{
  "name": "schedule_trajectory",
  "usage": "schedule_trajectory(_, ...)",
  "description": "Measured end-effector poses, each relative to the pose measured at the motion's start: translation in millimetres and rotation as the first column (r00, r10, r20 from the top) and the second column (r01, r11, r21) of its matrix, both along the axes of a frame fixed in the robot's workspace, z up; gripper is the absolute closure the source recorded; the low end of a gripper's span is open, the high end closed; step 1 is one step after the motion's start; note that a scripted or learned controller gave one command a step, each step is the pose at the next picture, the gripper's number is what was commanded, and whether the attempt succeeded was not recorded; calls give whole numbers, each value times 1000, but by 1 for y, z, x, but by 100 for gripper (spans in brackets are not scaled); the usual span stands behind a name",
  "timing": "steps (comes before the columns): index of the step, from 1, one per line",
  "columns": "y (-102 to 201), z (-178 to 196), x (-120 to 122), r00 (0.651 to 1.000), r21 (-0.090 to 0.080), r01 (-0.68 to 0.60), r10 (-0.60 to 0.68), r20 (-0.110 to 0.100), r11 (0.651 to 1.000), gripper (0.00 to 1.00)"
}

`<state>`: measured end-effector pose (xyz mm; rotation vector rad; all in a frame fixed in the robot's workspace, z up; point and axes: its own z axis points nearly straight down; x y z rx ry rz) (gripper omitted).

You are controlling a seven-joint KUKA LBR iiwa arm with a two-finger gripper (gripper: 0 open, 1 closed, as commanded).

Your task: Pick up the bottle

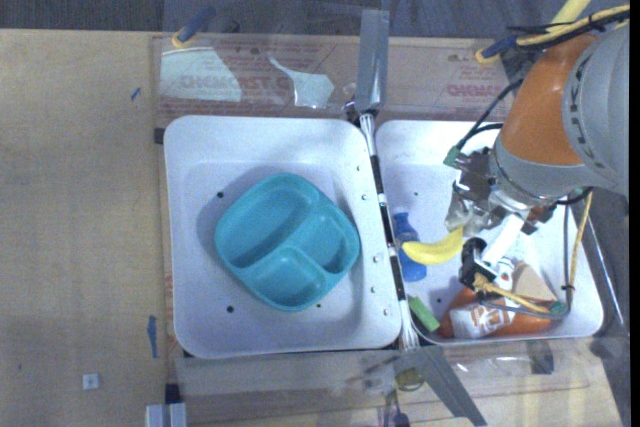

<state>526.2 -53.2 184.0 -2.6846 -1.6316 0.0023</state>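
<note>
The bottle [488, 320], orange with a white label, lies on its side along the near edge of the right bin [420, 155]. My gripper [464, 215] hangs over the middle of that bin, under the orange-banded wrist. It sits just above the right end of a yellow banana [432, 249] and well above the bottle in the view. The arm covers part of the bin's right side.
A blue object [403, 226] and a green object [423, 315] lie by the right bin's left wall. A tan wedge [535, 287] rests beside the bottle. A teal divided plate [288, 240] sits in the left bin [200, 155].
</note>
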Motion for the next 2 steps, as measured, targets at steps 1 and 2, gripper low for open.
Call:
schedule_trajectory(1, 8, 84, 9, 957, -1, 291, -291, -1, 957, 100)
schedule_trajectory(2, 48, 0, -8, 899, 0, 437, -437, -5, 899, 100)
